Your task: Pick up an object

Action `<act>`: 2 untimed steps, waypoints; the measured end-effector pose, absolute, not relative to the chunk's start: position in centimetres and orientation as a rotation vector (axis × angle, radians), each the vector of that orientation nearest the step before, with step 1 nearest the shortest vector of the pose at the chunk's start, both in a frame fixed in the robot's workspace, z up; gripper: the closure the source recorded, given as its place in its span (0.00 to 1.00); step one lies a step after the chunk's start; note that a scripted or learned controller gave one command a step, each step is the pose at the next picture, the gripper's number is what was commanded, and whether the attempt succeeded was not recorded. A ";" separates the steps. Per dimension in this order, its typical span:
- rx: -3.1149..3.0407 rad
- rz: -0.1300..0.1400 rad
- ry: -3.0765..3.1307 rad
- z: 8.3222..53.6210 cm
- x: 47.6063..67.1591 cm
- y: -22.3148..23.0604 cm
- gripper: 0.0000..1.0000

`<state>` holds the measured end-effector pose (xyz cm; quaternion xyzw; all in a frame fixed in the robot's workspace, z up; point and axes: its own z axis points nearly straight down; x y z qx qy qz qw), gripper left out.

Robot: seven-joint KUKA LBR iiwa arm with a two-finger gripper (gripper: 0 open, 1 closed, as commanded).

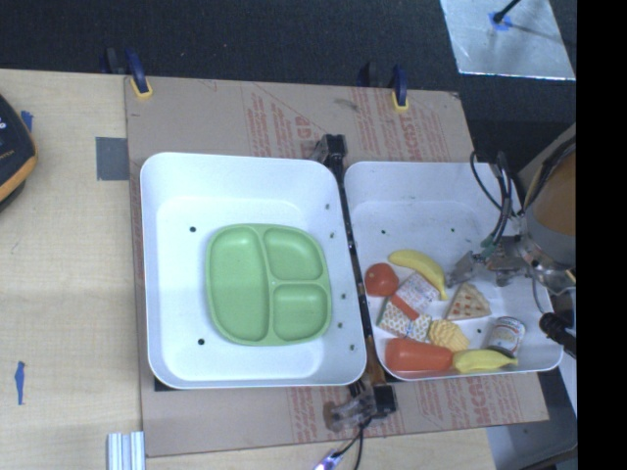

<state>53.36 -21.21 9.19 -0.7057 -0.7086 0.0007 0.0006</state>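
Bench (69,292): pale wood, brown cardboard sheet under both bins.
Left bin (167,194): white, holds a green divided plate (266,284) near its middle.
Right bin (411,199): white, toy food crowded in its near half.
Arm (551,204): enters at the right edge, over the right bin's far-right side.
Gripper (490,260): low over the bin, just right of the banana; whether its fingers are spread or closed, I cannot tell; nothing seen in its grasp.
Banana (419,265): yellow, lying beside a red tomato (381,280).
Pizza slice (468,305): just below the gripper.
Red pepper (418,357): along the near wall, by a second yellow piece (482,361).
Small can (506,336): near the right corner.
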 end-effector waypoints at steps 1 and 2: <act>-2.219 0.002 -2.224 18.7 49.9 -21.3 0.00; -2.213 0.002 -2.227 19.2 56.9 -7.7 0.00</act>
